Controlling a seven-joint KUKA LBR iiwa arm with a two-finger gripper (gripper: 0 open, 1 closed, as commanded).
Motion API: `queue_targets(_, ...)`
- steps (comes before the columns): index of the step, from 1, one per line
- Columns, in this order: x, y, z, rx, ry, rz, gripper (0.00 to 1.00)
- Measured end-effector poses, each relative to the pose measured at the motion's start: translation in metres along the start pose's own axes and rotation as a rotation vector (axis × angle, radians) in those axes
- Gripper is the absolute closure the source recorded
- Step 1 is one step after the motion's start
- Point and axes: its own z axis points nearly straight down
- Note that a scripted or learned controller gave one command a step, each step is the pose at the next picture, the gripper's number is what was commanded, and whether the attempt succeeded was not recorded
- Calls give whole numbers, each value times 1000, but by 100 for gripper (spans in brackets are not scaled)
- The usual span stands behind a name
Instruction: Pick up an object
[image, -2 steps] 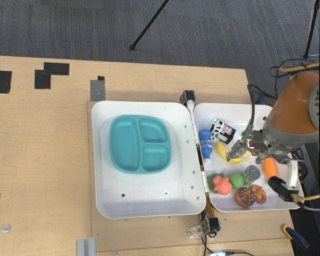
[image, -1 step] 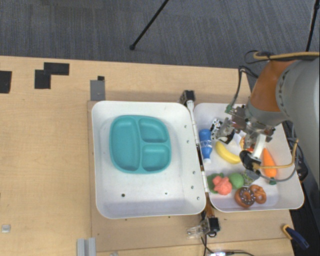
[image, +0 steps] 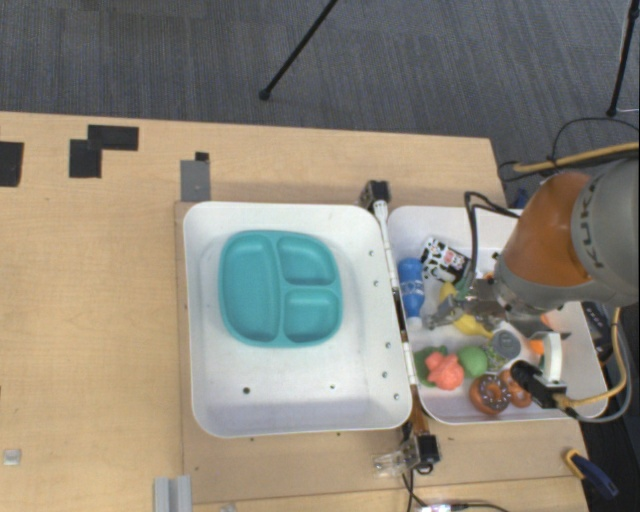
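Observation:
The right bin (image: 592, 372) holds several small things. A blue piece (image: 410, 272) and a black-and-white object (image: 443, 259) lie toward its far left. A yellow item (image: 471, 323) sits mid-bin. Along the near side lie a green toy (image: 473, 358), a pink-orange toy (image: 446, 370) and a brown ring-shaped piece (image: 490, 394). My gripper (image: 450, 306) hangs low over the left middle of this bin, between the blue piece and the yellow item, right beside the yellow one. Nothing is visibly held.
The left bin (image: 230, 400) bears a teal divided plate (image: 280, 288). A ridge with a black clamp (image: 377, 192) at its far end separates the two bins. The arm's orange band (image: 545, 240) covers the right bin's far right part.

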Motion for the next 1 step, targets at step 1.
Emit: queue_targets(1,1,2,-11,-4,0,-1,100)
